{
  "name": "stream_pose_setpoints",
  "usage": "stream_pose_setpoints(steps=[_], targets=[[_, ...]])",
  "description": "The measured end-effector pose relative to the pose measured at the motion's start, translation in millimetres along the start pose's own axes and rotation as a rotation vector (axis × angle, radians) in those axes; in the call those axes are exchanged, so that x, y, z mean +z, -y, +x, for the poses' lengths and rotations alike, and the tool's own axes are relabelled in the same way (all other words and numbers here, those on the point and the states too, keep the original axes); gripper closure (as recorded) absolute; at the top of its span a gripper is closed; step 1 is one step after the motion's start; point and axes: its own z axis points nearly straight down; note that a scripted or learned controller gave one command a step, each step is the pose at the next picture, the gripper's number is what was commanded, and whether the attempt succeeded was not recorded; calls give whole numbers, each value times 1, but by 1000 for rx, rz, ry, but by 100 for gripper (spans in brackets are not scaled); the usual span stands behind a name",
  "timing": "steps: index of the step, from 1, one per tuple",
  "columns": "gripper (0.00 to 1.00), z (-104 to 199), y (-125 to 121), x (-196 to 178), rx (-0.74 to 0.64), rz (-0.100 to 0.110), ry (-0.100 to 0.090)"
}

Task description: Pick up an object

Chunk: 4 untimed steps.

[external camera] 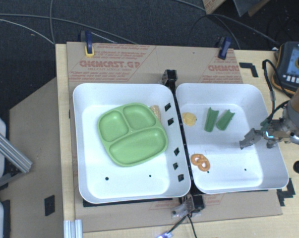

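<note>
My gripper (250,141) hung over the right white bin's (273,175) right side, its state unclear to me, so I judged it best to centre squarely over the two green wedge-shaped pieces (217,119) lying nearby before descending.

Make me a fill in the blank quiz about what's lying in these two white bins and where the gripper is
1. The green divided plate lies in the ____ bin.
2. The pretzel lies in the right bin, close to its ____ edge.
3. The two green pieces in the right bin lie ____ each other.
4. The gripper hangs over the ____ bin.

Missing words: left; near; beside; right
</note>
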Motion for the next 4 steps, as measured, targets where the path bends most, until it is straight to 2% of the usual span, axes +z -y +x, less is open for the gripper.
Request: stream_pose_setpoints(steps=[2, 3, 4], targets=[[0, -5, -1, 91, 0, 1, 0], [100, -5, -2, 78, 1, -4, 1], [100, -11, -3, 17, 0, -7, 4]])
